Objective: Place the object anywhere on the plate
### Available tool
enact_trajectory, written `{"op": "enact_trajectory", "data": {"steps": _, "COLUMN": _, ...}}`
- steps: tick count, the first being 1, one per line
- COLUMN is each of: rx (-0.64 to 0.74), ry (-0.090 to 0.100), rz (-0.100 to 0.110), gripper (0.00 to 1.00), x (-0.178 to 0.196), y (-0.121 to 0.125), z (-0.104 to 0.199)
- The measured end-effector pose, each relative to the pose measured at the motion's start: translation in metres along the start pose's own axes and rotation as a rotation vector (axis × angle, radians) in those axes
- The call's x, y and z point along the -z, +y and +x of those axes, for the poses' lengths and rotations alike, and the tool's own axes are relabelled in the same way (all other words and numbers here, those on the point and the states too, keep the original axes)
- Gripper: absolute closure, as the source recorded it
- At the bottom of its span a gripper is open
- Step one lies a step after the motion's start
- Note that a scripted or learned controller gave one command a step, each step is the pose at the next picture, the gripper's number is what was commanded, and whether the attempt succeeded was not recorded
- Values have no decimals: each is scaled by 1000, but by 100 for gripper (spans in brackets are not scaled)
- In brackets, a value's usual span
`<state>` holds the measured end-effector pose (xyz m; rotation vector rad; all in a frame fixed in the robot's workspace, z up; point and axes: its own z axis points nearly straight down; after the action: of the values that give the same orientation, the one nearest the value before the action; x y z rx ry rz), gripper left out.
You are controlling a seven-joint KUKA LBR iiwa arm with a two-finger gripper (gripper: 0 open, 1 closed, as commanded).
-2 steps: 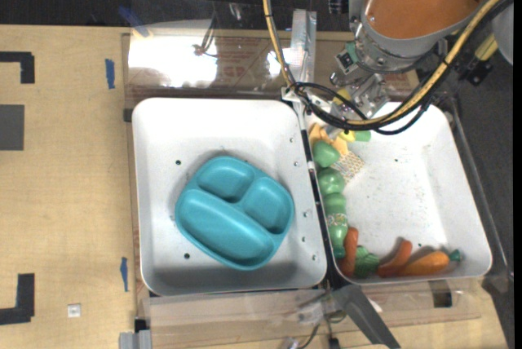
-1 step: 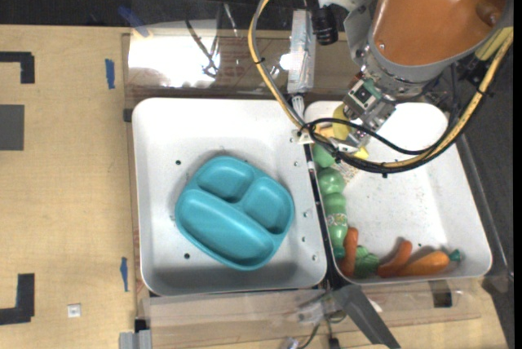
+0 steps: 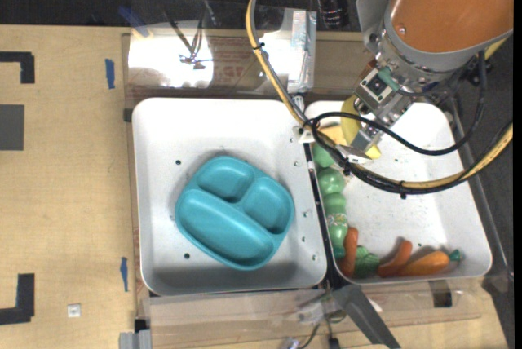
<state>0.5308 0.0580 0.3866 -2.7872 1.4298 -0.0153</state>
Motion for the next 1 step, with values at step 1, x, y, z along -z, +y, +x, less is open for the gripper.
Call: {"op": "enact_trajectory", "data": {"steps": 1, "rx": 394, "ry": -11, "rz": -11, "gripper": 100, "x": -27, "y": 63, "z": 20}}
